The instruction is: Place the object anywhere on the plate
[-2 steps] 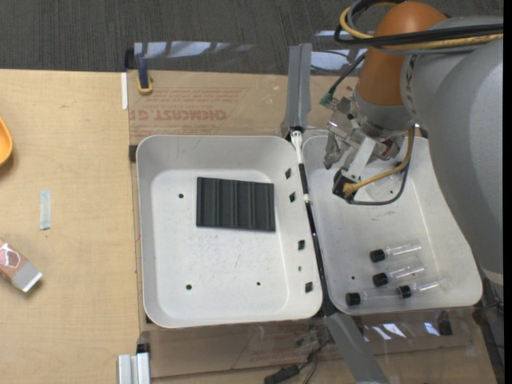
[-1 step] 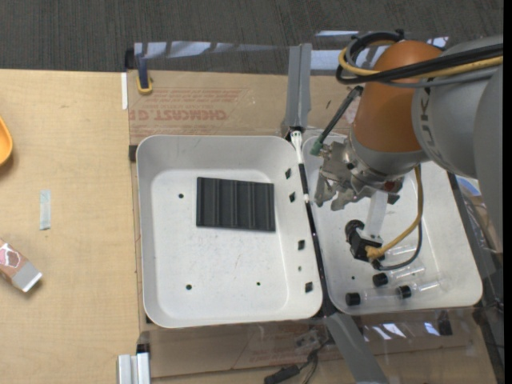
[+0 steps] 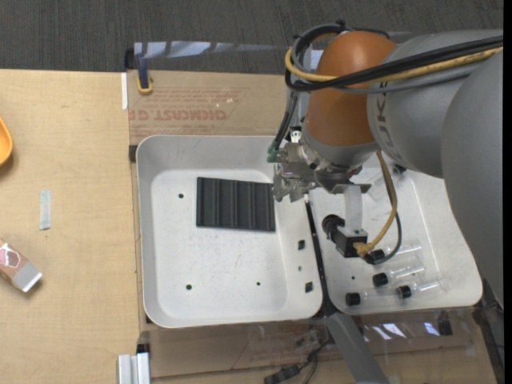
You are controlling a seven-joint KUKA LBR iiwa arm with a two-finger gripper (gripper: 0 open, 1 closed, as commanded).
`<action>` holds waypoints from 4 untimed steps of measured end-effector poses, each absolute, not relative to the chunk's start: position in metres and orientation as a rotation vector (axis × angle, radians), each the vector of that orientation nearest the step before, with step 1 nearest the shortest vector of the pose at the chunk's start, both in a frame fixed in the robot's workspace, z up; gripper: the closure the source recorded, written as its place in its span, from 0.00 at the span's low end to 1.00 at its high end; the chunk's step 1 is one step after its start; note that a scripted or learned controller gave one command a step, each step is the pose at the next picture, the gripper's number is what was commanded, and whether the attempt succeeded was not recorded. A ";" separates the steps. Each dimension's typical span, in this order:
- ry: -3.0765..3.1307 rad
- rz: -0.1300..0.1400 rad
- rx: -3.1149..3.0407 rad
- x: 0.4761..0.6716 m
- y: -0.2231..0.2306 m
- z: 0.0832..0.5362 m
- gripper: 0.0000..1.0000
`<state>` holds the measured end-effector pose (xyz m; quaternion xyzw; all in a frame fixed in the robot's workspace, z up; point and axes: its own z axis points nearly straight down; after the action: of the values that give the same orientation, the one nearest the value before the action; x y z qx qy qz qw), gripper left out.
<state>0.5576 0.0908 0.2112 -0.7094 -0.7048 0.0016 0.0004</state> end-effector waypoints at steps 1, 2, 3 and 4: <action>-2.440 0.006 -1.976 0.534 0.156 0.195 1.00; -2.234 0.006 -2.210 0.597 0.145 0.296 1.00; -2.209 0.009 -2.232 0.570 0.205 0.166 1.00; -2.500 0.005 -1.903 0.590 0.228 0.239 1.00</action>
<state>0.5895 0.2279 0.2393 -0.6057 -0.7957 0.0015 -0.0004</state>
